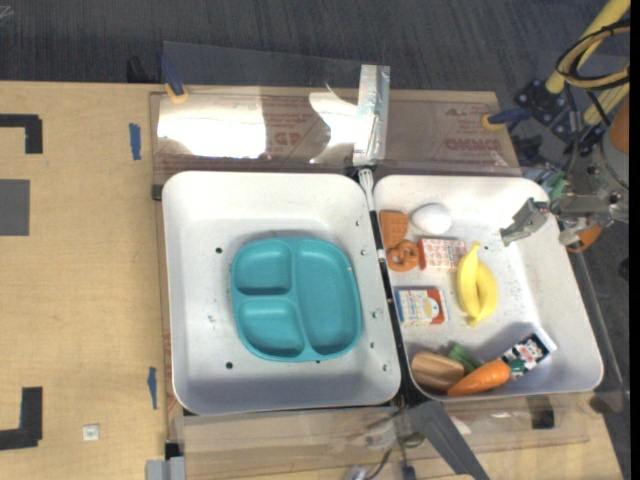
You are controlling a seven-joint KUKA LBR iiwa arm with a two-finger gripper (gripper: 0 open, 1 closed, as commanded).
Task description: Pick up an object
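Note:
The right bin (560,298) holds several objects: a yellow banana (477,286), a white egg (432,218), a brown cookie (404,257), two small cartons (420,306), a bread roll (436,370), a carrot (481,378) and a black-and-white packet (527,352). My gripper (548,228) hangs over the bin's upper right corner, up and to the right of the banana. Its fingers (519,224) are spread apart with nothing between them.
The left bin (190,268) carries a teal divided plate (297,298). A clear plastic sheet and cardboard stand behind both bins. Yellow cables (590,48) hang at the upper right beside the arm.

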